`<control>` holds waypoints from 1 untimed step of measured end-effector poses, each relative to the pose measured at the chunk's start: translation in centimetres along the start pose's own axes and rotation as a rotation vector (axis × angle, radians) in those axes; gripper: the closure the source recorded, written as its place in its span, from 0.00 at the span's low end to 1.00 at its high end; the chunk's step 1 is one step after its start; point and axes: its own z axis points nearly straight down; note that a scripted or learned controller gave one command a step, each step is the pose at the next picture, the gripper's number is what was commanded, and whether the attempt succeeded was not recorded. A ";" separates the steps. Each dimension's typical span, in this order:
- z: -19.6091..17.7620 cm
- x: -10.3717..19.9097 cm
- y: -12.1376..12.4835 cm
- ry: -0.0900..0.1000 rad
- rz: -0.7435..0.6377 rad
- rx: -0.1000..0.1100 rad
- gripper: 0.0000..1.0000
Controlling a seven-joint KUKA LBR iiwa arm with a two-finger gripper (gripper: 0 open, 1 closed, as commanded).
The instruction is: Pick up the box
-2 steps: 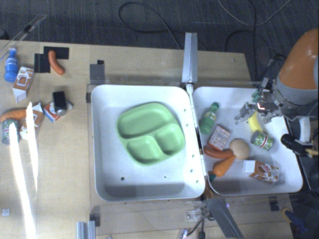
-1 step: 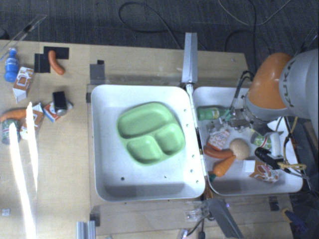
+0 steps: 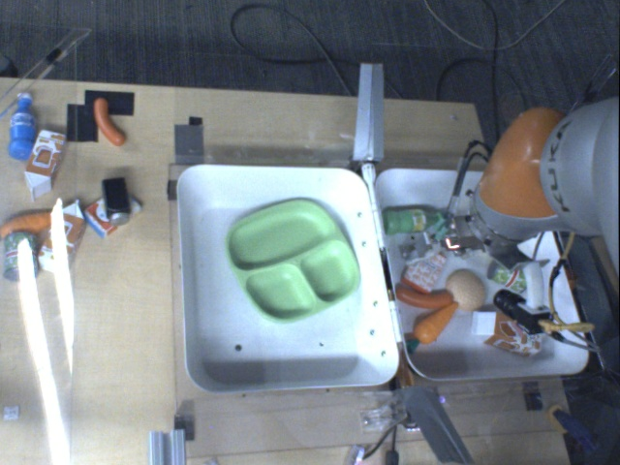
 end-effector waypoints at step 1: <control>0.1 0.6 0.0 0.000 0.005 0.003 0.00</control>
